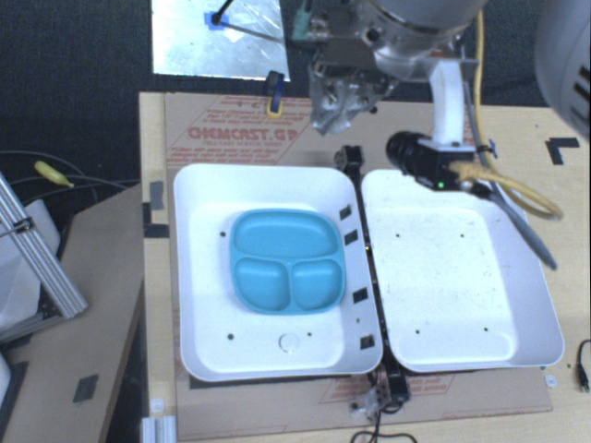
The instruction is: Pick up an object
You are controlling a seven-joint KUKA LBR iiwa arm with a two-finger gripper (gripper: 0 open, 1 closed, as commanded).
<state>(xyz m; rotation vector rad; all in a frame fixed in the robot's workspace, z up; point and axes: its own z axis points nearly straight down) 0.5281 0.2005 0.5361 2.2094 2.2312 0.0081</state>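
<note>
Nearest is the desk (480, 400) edge, then the left bin (208, 247). In the middle of that bin the blue plate (286, 261) lies flat. Far back and high up hangs the end effector (337, 109); I cannot tell if it is released or clenched. It should come down over the plate's thin rim, not its flat middle.

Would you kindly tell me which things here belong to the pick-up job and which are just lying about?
For the job: blue divided plate, left bin, gripper.
Lying about: right bin, foil sheet, cardboard sheet.
</note>
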